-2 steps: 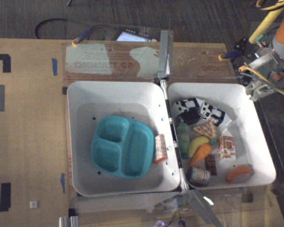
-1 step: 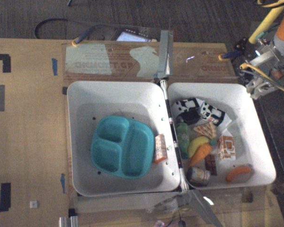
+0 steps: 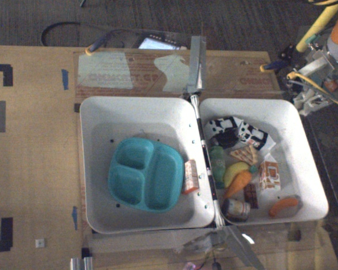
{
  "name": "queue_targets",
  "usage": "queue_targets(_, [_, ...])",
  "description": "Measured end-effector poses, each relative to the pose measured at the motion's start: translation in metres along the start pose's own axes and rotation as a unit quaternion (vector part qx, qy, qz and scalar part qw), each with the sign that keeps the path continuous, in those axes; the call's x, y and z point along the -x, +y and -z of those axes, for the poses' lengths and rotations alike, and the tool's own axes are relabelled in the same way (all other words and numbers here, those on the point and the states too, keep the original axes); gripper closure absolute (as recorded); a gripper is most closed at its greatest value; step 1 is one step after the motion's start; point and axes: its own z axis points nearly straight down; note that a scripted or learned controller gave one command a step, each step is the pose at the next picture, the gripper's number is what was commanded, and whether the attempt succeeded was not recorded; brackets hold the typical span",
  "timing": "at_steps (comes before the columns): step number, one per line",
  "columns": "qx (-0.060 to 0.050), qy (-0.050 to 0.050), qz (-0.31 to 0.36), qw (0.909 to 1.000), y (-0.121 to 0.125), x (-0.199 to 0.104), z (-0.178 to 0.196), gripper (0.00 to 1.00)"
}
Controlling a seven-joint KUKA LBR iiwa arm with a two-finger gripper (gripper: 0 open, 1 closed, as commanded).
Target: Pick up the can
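Claw (image 3: 321, 91): at the upper right, outside the bins, hung over the bench edge beyond the right bin's far corner. Pale metal parts and yellow cabling crowd it; cannot tell how it is set. Nothing seen in it.

Right shallow white plastic bin (image 3: 307, 145): cluttered. Small silvery metal can (image 3: 236, 210) lies at the near left corner, on its side, close against the divider wall (dark end facing left). Just above it an orange carrot-shaped toy (image 3: 238, 184), tilted, touching a yellow rounded toy fruit (image 3: 234, 172). A dark brown block (image 3: 251, 196) sits just right of the can. An orange sausage-shaped toy (image 3: 284, 206) lies near the front right wall. Black-and-white cow-patterned soft item (image 3: 236, 131) at the far side.

Left shallow white plastic bin (image 3: 101, 128): teal three-compartment plastic plate (image 3: 146, 174) in the middle; a small orange-and-white packet (image 3: 190, 176) touches its right edge.

Claw and can well apart.
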Motion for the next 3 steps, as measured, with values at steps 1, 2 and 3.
queue_targets(1, [-0.001,0.001,-0.059,0.9983,0.010,0.024,-0.149,1.00])
queue_targets(2, [0.000,0.003,-0.064,0.9980,-0.021,-0.015,-0.049,1.00])
queue_targets(3, [0.000,0.002,-0.064,0.9980,-0.021,-0.015,-0.049,0.00])
